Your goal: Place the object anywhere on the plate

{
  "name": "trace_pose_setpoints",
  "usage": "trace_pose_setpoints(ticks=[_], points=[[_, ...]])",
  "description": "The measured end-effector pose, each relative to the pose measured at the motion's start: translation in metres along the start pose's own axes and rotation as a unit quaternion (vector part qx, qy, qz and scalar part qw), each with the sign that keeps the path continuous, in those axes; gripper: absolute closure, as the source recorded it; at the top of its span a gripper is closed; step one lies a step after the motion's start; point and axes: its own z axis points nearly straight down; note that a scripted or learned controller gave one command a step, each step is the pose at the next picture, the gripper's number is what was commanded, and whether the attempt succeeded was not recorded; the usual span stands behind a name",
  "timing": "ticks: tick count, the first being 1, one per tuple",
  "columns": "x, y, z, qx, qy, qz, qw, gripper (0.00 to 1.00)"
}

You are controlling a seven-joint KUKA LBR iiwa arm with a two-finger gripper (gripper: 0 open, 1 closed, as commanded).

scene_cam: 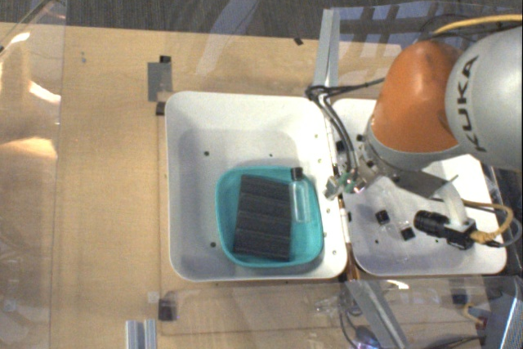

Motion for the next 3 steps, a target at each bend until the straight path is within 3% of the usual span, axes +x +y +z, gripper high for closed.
trace_pose_setpoints(ticks=[1, 2, 3], points=[[0.000, 0.000, 0.000, 0.000, 0.000, 0.000, 1.0000, 0.00], [-0.063, -0.038, -0.031, -0.001, -0.002, 0.000, 1.0000, 0.00], [-0.120, -0.075, -0.239, -0.003, -0.005, -0.149, 0.9889, 0.00]])
